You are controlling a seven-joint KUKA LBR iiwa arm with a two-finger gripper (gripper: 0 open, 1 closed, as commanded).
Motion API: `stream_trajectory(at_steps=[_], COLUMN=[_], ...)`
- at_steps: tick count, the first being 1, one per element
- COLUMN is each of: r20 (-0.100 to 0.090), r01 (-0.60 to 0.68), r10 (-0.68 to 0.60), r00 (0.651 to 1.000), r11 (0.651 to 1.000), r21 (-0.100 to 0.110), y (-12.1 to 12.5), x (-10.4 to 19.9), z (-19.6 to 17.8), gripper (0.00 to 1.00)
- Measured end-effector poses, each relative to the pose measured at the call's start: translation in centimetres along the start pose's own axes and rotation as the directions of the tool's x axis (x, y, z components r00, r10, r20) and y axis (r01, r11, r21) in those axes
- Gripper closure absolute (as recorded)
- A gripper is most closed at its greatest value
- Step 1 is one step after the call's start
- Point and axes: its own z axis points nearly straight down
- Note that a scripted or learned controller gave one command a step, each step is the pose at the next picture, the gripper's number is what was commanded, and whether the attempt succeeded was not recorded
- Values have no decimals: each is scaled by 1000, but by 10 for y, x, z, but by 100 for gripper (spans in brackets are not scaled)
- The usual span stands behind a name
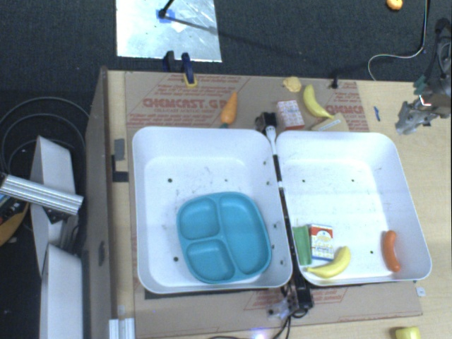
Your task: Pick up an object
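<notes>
The right bin (pixel 367 154) holds a yellow banana (pixel 332 263) near its front edge. A small red, white and green box (pixel 316 242) lies just behind the banana. An orange-red sausage (pixel 390 251) rests by the bin's right wall. My gripper (pixel 412 116) hangs off the grey arm at the far right, above the bench just beyond the right bin's back right corner. It is well away from all three objects.
The left bin (pixel 162 161) carries a blue divided plate (pixel 223 236). Behind the bins on the cardboard lie a carrot (pixel 228 108), a second banana (pixel 313 102), a small box (pixel 289 113) and a yellow scrap (pixel 292 84). A cable (pixel 395 55) loops at back right.
</notes>
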Motion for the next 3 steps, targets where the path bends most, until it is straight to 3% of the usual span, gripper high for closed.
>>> stream_trajectory(at_steps=[1,2,3], r20=[1,0,-1], r01=[0,-1,0], r10=[0,1,0], r00=[1000,1000,1000], r11=[1000,1000,1000], r21=[1,-2,1], y=[-14,-43,-58], x=[0,0,1], z=[3,-28,-24], gripper=[100,100,100])
